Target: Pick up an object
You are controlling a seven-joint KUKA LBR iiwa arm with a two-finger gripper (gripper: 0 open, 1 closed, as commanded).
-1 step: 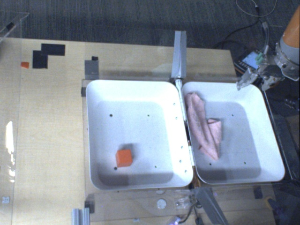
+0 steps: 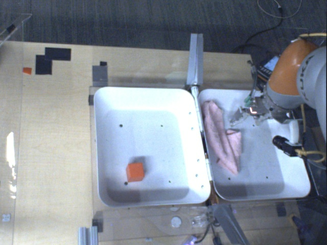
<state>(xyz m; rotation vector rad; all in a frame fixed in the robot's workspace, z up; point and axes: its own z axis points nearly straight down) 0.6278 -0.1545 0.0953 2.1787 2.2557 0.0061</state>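
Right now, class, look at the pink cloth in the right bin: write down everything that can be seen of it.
The cloth is pale pink, soft and fuzzy-looking like a towel. It lies crumpled and bunched into a long strip with folds running along its length. It rests on the floor of the right bin, close along the bin's left wall, stretching from near the far edge towards the middle. The hand is just to its right.
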